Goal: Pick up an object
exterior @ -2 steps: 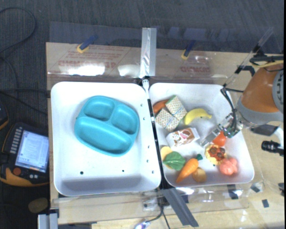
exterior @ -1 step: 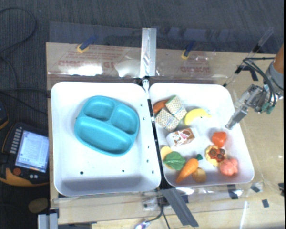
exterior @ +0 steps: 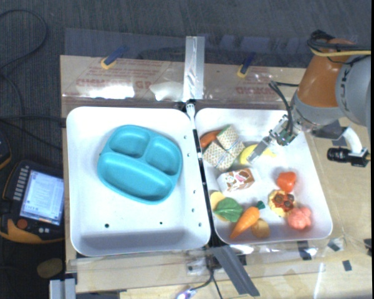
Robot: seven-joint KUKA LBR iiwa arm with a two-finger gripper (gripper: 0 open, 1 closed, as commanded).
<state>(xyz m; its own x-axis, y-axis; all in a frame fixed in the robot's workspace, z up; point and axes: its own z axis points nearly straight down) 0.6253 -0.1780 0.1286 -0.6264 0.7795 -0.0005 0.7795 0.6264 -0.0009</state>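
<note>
Blue divided plate point(exterior: 140, 162) in left bin point(exterior: 81, 229); teach pendant point(exterior: 31, 199) on floor

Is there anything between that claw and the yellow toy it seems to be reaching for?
Nothing visible does. The gripper sits low in the right bin, its tip right at the yellow toy. The patterned block lies just beyond the toy, on the far side from the arm, not between them.
</note>
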